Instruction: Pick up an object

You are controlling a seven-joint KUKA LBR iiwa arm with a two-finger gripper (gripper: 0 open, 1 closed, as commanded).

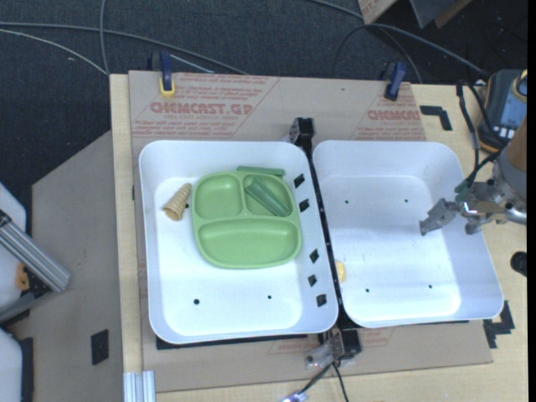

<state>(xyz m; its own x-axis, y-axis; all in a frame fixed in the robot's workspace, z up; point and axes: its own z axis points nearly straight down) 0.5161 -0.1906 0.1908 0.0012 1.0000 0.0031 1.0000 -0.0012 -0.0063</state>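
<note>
A green divided plate (244,222) lies in the left bin (167,291). A darker green piece (270,194) rests in the plate's upper right compartment. A tan waffle cone (177,201) lies just left of the plate. A small yellow object (339,270) sits at the left edge of the right bin (394,300), by the divider. My gripper (453,219) hangs over the right side of the right bin, far from all of these. It is open, with nothing between its fingers (435,219).
Black clips (313,258) line the seam between the two bins. The arm's wrist (512,174) enters from the right edge. Cables run over the dark floor behind the bench, and clamps (167,72) hold the board at the back.
</note>
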